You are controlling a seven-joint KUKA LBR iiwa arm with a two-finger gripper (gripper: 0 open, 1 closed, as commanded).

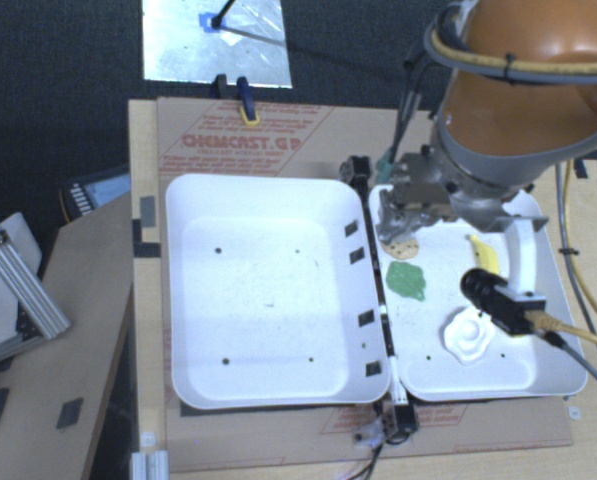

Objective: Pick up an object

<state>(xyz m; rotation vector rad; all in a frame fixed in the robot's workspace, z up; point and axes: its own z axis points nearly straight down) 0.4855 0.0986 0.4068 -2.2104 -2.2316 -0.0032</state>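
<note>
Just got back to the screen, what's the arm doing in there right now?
The gripper is down in the right bin, at its far left corner, just above a tan disc. Whether it has hold of the disc can't be told from this view. A green piece, a banana and a white piece lie loose in the same bin.

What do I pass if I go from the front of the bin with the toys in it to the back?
You pass the white lumpy piece → green piece → flat tan round piece. The yellow banana sits about level with the green and tan ones, so it has no clear place in the order.
</note>
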